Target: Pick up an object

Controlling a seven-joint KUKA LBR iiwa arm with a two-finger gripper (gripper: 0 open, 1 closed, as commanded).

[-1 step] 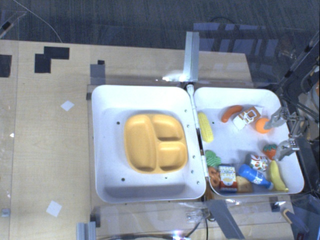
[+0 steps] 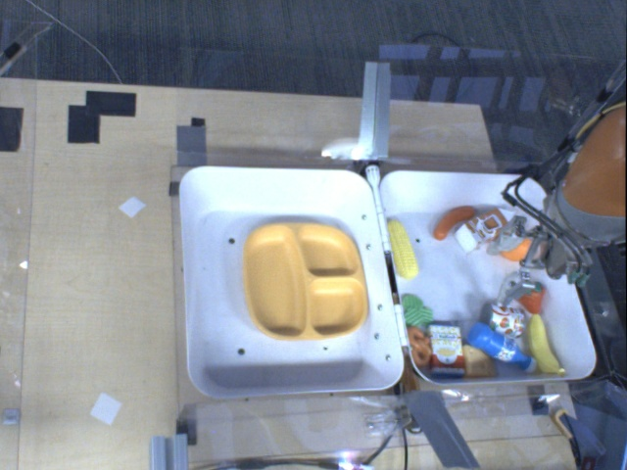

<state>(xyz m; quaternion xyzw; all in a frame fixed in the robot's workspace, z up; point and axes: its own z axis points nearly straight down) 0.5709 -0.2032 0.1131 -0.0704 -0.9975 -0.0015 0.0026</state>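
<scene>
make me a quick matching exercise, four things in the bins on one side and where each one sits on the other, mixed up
Things:
1. yellow divided plastic tray
2. yellow toy corn cob
3. yellow toy banana
4. red toy sausage

Places:
A. near corner of the right bin, by its right wall
B. far part of the right bin, near its middle
C. middle of the left bin
D. right bin, along the wall that meets the left bin

Pairs: 1-C, 2-D, 3-A, 4-B

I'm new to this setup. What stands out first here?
A yellow three-compartment plastic tray sits alone in the left white bin. The right white bin holds a clutter of toy food, including a yellow corn cob and an orange-red sausage, with the arm's tool above them.
</scene>
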